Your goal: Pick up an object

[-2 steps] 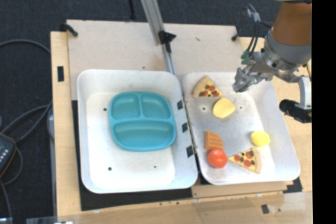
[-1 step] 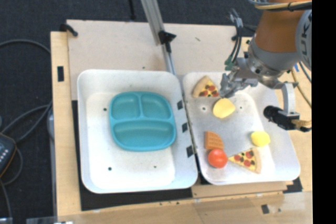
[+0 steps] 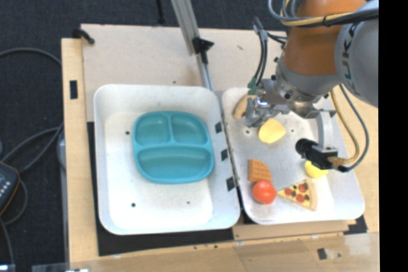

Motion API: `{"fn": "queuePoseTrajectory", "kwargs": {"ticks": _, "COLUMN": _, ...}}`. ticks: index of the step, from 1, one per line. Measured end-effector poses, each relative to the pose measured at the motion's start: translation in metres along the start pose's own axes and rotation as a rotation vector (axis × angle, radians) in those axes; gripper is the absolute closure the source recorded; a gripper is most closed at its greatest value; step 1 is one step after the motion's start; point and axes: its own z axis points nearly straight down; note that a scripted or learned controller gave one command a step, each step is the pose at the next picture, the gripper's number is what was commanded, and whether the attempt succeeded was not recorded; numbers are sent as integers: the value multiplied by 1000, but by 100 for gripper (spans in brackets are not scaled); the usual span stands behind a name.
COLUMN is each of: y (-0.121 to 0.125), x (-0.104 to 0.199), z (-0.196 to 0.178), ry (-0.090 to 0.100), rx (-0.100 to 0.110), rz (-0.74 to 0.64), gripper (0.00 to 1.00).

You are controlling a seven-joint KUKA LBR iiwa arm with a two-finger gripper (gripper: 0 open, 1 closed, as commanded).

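Reaching in from the right, the grey arm with its orange band hangs over the right-hand bin, and its hand sits low near that bin's upper left corner, close to the divide between the two bins. Whether the hand is open or closed cannot be told from this angle, and nothing can be seen gripped in it. Just beside the hand, lower and to its right, lies a pale yellow piece of food on the bin floor. A small tan item lies at the bin's left edge, partly hidden by the hand. Further down the same bin are a ridged orange cracker, a red tomato touching or just below it, a pizza slice to the tomato's right, and a yellow object partly covered by a black fitting on the arm. The left bin holds a teal divided plate, lying flat. Both bins rest on the tan worktop.
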Motion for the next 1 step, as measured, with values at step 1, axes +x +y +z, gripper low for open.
{"fn": "queuePoseTrajectory", "kwargs": {"ticks": 1, "y": -8, "x": 52, "z": 26, "ry": 0, "rx": 2, "rz": 0, "gripper": 100}}
